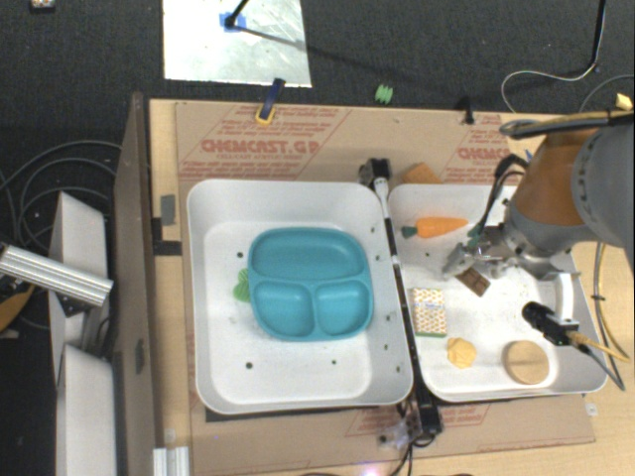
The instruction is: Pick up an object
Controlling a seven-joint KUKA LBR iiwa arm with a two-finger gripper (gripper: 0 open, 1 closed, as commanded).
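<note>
My gripper [468,264] hangs low over the middle of the right bin [585,370], reaching in from the right. A small brown block [475,284] lies right at its tip; whether it is gripped I cannot tell. An orange carrot [440,227] lies just left of the gripper near the bin's far wall. Closer to the front are a pale patterned packet [429,311], a small yellow piece [460,352] and a round tan disc [527,362].
The left bin [213,365] holds a blue divided plate [309,282] with a small green thing [241,287] at its left edge. An orange-tan object [421,175] sits on the cardboard behind the right bin. Cables lie on the floor at left.
</note>
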